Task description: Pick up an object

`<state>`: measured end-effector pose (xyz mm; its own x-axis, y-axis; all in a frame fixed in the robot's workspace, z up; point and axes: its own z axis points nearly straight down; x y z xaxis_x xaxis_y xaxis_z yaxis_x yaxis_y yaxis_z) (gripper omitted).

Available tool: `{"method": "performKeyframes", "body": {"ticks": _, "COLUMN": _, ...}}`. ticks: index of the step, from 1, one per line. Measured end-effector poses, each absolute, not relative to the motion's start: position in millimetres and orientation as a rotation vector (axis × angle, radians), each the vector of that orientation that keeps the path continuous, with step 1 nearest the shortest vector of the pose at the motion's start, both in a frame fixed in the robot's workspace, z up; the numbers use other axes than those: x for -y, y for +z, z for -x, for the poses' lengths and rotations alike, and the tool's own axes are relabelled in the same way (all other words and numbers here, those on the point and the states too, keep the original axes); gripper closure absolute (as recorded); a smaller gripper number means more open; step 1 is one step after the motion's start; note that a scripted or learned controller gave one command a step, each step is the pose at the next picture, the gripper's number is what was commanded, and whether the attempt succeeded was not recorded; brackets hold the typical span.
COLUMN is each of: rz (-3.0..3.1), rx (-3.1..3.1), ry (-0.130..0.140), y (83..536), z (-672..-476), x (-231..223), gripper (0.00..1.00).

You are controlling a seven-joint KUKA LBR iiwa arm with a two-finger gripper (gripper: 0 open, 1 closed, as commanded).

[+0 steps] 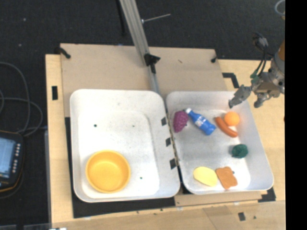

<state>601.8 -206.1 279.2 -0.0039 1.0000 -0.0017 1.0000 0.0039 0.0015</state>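
Observation:
My gripper point(249, 99) hovers at the upper right corner of the right bin point(211, 178), its two fingers spread apart with nothing between them. Just below and left of it lie an orange ball point(232, 118) and an orange carrot-like piece point(225, 127). Further left in the same bin are a blue bottle point(201, 121) and a purple grape bunch point(180, 120). A dark green lump point(240, 150) sits near the right wall. A yellow lemon-like piece point(206, 176) and an orange-brown slice point(226, 177) lie at the front.
The left bin point(115, 109) holds a yellow bowl point(108, 170) at its front left. A metal pole point(136, 28) slants up from between the bins at the back. A dark tablet point(8, 162) lies off the bench at the left.

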Motion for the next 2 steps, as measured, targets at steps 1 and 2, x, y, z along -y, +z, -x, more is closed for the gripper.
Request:
{"method": "performKeyframes", "body": {"ticks": 1, "rz": -2.215, "rx": -2.224, "ry": -0.001, "y": 279.2, "z": -601.7, "x": 206.4, "gripper": 0.00}}
{"method": "performKeyframes", "body": {"ticks": 2, "rz": -2.224, "rx": -2.222, "ry": -0.007, "y": 217.6, "z": -598.8, "x": 212.9, "gripper": 0.00}}
